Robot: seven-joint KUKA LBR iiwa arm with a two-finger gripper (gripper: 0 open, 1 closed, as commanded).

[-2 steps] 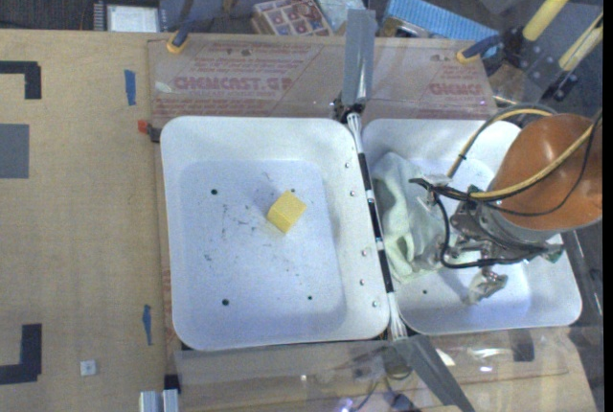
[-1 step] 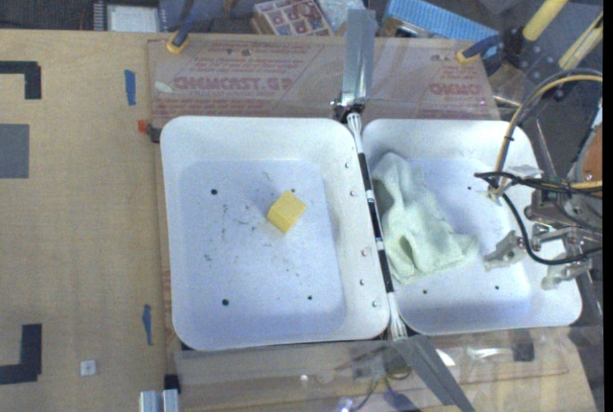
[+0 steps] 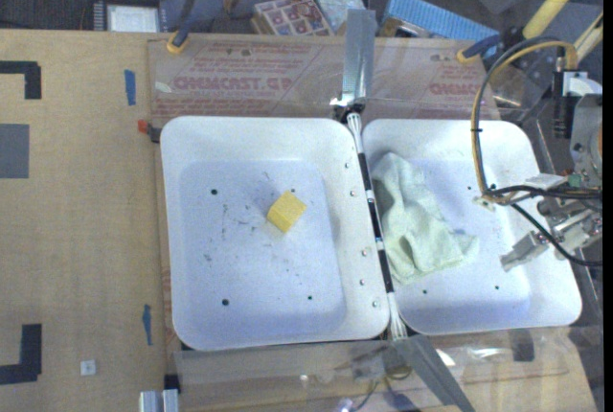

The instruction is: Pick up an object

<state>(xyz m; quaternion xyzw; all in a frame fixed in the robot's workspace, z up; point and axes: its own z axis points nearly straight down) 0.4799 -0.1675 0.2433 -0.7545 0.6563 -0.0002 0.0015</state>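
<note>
Yellow block [image 3: 286, 212] mid left bin [image 3: 192, 151], pale cloth [image 3: 414, 226] along right bin's [image 3: 517, 151] left edge, gripper [image 3: 525, 251] near its right edge, grip state impossible to tell.

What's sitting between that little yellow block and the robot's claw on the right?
A crumpled pale green cloth lies between them, in the right bin against the divider. The yellow block sits in the left bin; the gripper hovers at the right bin's far side.

You get even, cool overhead light; the white bins [image 3: 259, 137] look slightly washed out, shadows stay faint, and the whole picture is soft and grainy.
</note>
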